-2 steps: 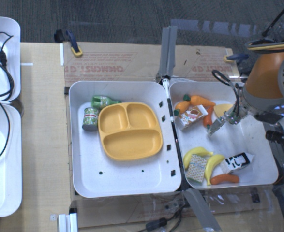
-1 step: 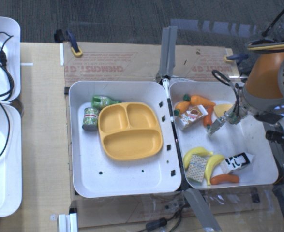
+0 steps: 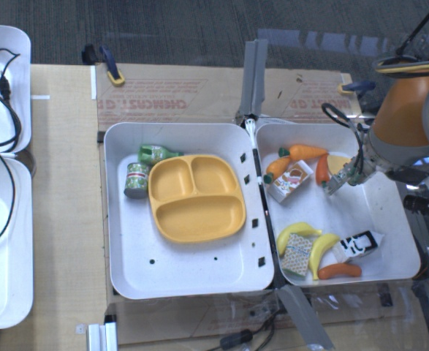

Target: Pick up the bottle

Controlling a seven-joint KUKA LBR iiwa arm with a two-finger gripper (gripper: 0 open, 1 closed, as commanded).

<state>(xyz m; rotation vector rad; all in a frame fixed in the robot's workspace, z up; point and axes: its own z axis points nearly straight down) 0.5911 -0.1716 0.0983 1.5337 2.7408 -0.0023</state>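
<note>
The green bottle [image 3: 156,153] lies on its side in the left bin [image 3: 119,218], tucked up near the bin's far-left corner, its body touching the far edge of the yellow divided plate [image 3: 196,196]. Just below it a small can [image 3: 136,179] sits against the plate's left rim, so that corner is tight. The near half of this bin is bare white floor, lots of room there.

Over in the right bin [image 3: 389,218], the arm [image 3: 404,119] comes in from the right and the gripper [image 3: 336,183] hangs low in the far half, just beside an orange carrot [image 3: 322,168]. Whether the claw is apart or together, I cannot tell from here. A small carton [image 3: 289,180] and 2 more carrots crowd its left. Along the near edge lie 2 bananas [image 3: 313,243], a sponge, a black-and-white box [image 3: 359,244] and a sausage.
</note>
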